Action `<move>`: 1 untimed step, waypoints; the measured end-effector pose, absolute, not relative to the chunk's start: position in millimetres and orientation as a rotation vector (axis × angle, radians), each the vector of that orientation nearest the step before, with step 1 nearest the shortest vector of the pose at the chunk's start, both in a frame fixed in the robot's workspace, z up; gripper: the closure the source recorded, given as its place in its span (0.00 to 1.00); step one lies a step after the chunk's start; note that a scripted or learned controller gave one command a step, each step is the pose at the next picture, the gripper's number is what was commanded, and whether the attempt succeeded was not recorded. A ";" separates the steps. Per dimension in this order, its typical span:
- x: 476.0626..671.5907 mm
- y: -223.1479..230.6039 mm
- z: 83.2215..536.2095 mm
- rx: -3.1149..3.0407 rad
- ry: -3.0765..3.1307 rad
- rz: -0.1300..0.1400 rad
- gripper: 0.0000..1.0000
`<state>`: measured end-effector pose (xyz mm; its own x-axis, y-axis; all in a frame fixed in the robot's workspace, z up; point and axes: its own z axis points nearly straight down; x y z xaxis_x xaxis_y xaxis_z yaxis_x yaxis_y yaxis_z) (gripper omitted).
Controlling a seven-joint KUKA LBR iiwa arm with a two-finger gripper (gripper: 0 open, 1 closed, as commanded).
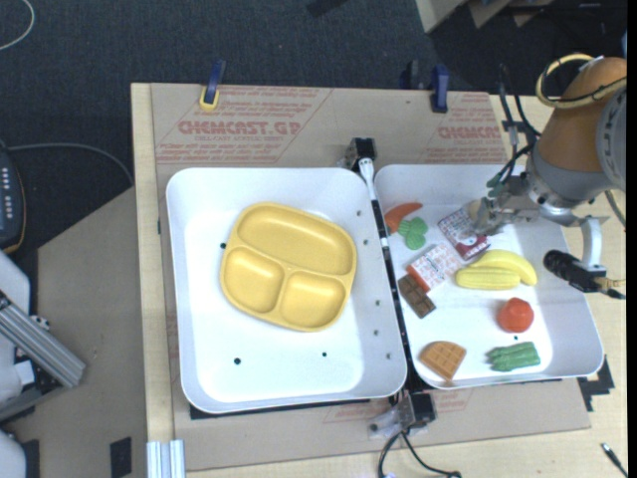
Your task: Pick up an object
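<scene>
The right bin [572, 312] holds several toy foods. A red-and-white packet [458, 231] lies near its back. A yellow banana [496, 270] lies just in front of that packet. My gripper [489, 211] hangs low over the back of this bin, right at the packet's right end and just behind the banana. Nothing visibly sits between the fingers. The grey arm with its orange band [582, 118] comes in from the right.
Also in the right bin are an orange-red carrot [400, 213], a green piece [413, 233], a second packet [430, 265], a brown bar [416, 296], a red tomato [516, 314], a waffle [443, 358] and green beans [514, 357]. A yellow divided tray [289, 265] lies in the left bin [199, 347].
</scene>
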<state>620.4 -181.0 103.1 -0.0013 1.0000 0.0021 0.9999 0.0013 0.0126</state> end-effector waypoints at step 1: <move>629.9 -181.4 163.0 2.216 2.219 0.004 1.00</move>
<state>629.9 -181.4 163.0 -0.0011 1.0000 -0.0023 1.0000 0.0011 0.0055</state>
